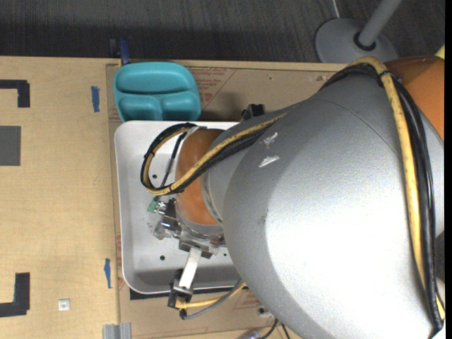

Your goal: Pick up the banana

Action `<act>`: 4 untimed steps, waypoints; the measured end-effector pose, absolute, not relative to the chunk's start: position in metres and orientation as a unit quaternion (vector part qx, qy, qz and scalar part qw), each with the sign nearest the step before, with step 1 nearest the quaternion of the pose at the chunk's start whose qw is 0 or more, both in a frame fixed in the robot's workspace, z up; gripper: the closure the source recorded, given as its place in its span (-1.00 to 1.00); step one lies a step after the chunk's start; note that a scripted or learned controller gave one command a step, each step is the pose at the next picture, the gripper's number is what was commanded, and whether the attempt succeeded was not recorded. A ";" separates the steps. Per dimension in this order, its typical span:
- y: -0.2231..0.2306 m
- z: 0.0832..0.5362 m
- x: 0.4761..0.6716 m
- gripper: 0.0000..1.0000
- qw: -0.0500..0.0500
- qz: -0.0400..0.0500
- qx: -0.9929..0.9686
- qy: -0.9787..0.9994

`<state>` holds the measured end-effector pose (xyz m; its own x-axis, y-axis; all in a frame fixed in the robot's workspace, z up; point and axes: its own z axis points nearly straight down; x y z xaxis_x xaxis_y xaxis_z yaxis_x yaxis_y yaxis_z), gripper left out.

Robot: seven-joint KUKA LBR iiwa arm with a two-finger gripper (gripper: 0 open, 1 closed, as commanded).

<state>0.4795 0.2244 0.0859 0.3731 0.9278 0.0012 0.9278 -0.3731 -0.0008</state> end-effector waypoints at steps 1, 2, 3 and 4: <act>0.226 0.097 0.481 1.00 0.001 -0.003 -0.828 -0.560; 0.227 0.107 0.481 1.00 0.001 -0.003 -0.829 -0.560; 0.227 0.117 0.481 1.00 0.001 -0.004 -0.829 -0.560; 0.228 0.127 0.481 1.00 0.001 -0.004 -0.829 -0.560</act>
<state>0.4813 0.2278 0.1269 0.3730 0.9278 0.0086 0.9278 -0.3730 0.0026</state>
